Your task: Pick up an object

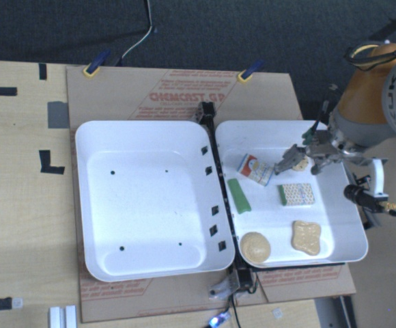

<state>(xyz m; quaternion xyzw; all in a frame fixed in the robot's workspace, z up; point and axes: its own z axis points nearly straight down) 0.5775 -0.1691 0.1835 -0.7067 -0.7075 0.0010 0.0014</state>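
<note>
Nearest in the right bin [334, 255] lie a round tan disc [255, 247] and a tan lumpy piece [306, 237]; past them a green stick [239, 195], a dotted pad [296, 195] and a small red-and-white packet [255, 169]. The pincer [291, 160] hangs just beside that packet — seemingly the approach step. It grips nothing; its spread I cannot tell. Next, it likely needs to drop squarely over 1 object and close.

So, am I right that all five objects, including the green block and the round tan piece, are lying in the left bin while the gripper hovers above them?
Not quite: the camera view shows them in the right bin, not the left bin. The green block and round tan piece lie there with the others, and the gripper hovers above them.
</note>
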